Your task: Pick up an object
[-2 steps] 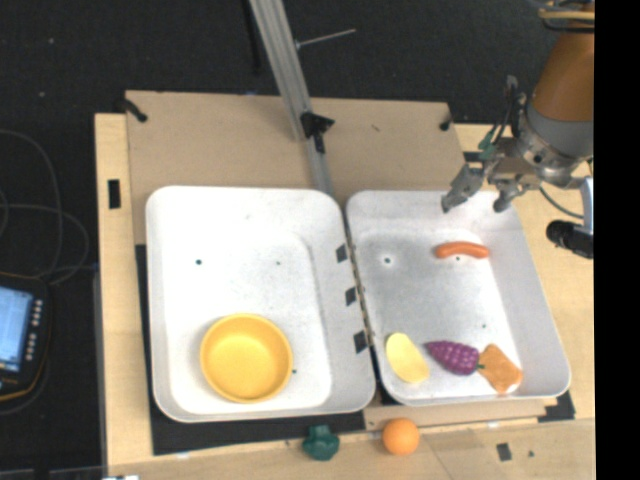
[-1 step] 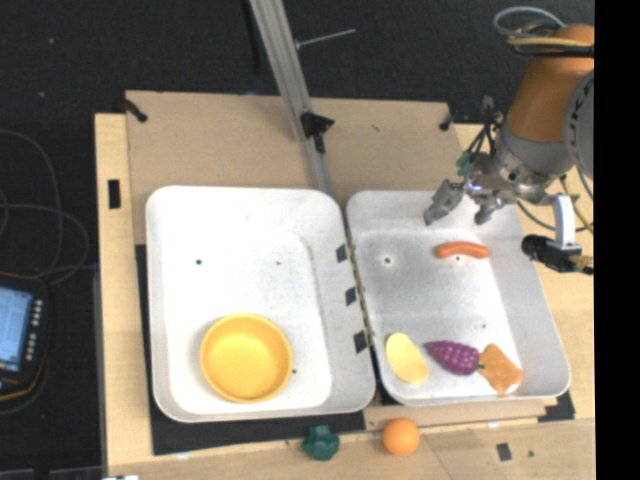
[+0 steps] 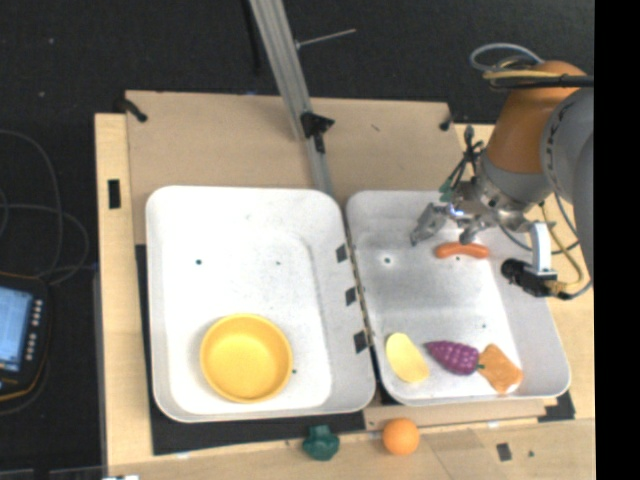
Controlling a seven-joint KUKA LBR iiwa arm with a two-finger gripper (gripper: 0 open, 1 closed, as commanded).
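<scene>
The arm (image 3: 560, 133) is grey with a broad orange band, thin cables looping over it, ending in a small dark metal gripper (image 3: 447, 223).

Orange sausage-like obj (image 3: 462, 251) lies flat, long axis 3-to-9 o'clock, at 12 o'clock end of the right bin (image 3: 400, 288), approx. under the gripper (image 3: 448, 224); possibly touching a fingertip, hard to tell. Not lifted.

Tan bench (image 3: 220, 138) bears two white bins (image 3: 240, 228), orange ball (image 3: 400, 436).
</scene>
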